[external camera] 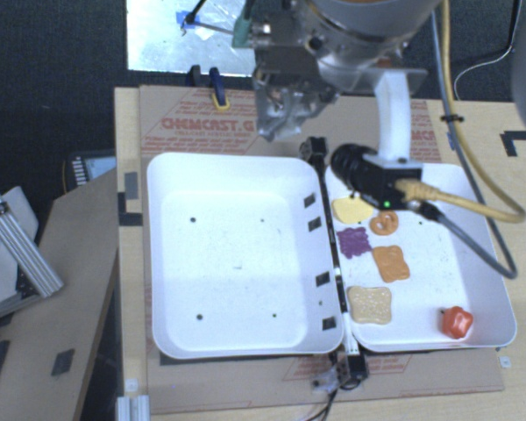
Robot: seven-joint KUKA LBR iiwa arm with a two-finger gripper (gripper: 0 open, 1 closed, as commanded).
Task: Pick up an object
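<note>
Tool (285, 112) raised behind bins, grip state unclear. Pretzel (384, 224), purple piece (354, 243), toast (390, 262) below-right in right bin (486, 274), spread for picking.

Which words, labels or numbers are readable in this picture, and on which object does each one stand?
"CHEMCAST G": red print on the brown cardboard sheet under the two white bins; the letters after the G are hidden by the hand.
More red print on the same sheet, to the right near the white post: blurred and partly hidden, not readable.
Red print at the sheet's front edge: too small to read.
</note>
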